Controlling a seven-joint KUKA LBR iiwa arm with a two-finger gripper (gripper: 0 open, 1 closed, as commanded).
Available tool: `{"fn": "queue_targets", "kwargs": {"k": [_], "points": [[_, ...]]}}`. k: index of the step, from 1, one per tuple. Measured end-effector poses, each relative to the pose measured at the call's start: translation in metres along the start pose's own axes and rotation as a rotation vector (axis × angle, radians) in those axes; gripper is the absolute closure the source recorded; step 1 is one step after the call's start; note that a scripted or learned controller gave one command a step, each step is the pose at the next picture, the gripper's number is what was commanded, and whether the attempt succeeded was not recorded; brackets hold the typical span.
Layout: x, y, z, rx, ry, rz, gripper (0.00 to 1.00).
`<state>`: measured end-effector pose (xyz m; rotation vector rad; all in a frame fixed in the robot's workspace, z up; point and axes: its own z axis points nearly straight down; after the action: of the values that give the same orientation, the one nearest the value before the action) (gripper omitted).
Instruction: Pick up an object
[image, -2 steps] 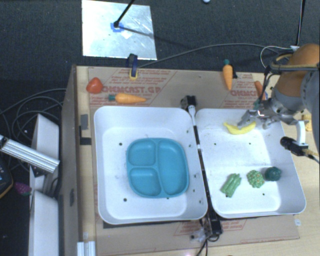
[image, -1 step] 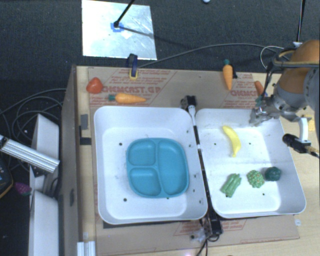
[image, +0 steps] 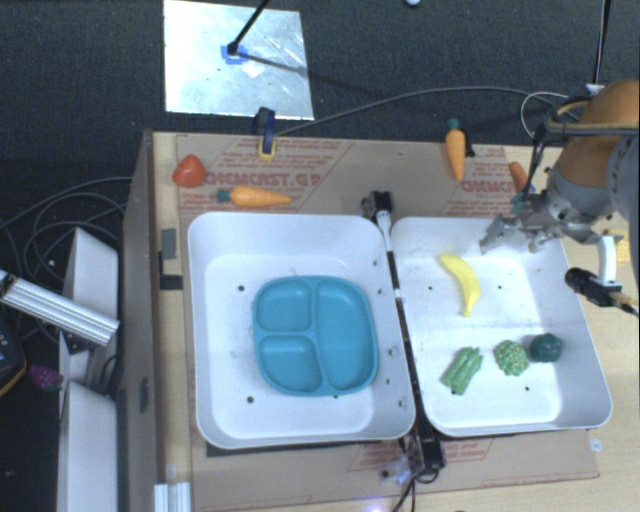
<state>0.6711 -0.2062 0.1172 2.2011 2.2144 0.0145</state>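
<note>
While the left bin holds a blue tray, right bin holds banana, three green items, gripper jaws unclear.

Bins: smooth white plastic. Blue tray: matt plastic. Banana: glossy plastic. Bench: printed cardboard.

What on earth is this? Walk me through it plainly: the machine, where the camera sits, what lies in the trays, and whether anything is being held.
One camera looks down at a slant on a bench. At the right, a grey robot arm reaches in; its pincer hangs over the right tray's top edge with nothing between its fingers. That tray holds a toy banana, two green toy vegetables and a dark teal piece. The left tray holds a blue divided plate. Behind the trays lie two toy carrots and a red toy.
</note>
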Motion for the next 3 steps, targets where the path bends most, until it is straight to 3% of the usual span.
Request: {"fn": "queue_targets", "kwargs": {"k": [1, 2, 3], "points": [[0.057, -0.024, 0.032, 0.020, 0.008, 0.001, 0.00], [0.107, -0.071, 0.031, 0.019, 0.008, 0.003, 0.00], [0.097, -0.185, 0.029, 0.022, 0.008, 0.006, 0.00]]}}
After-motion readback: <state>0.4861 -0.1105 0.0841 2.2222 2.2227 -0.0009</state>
